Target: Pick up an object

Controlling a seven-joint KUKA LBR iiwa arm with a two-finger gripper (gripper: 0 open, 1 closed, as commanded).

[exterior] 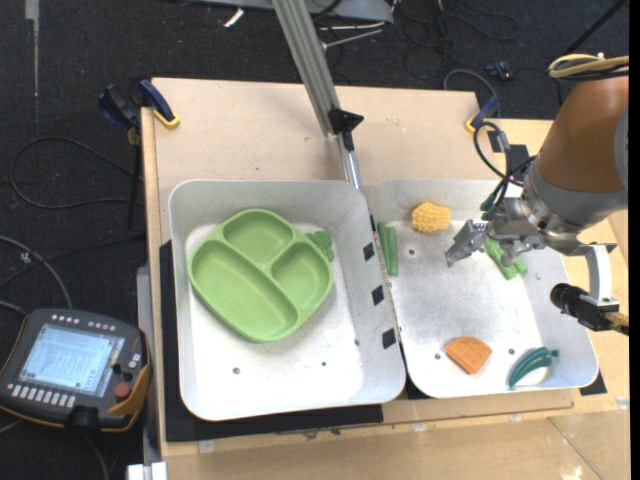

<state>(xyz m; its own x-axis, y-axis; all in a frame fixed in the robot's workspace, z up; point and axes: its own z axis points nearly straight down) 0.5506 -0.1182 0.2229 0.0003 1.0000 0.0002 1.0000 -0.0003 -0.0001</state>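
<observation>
Camera view showed the claw (478, 244) spread above the right bin (440, 373); it should centre over one toy, perhaps the corn (431, 217).

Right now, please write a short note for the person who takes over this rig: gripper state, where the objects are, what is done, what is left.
Gripper: over the right bin, upper part; open or shut cannot be told, and nothing shows between its fingers.
Right bin: yellow piece near the top, green piece beside the gripper, orange piece and teal piece near the front, green stick at the left wall.
Left bin: green divided plate.
Done: no pick confirmed.
Left: grasp one object and lift it.
</observation>
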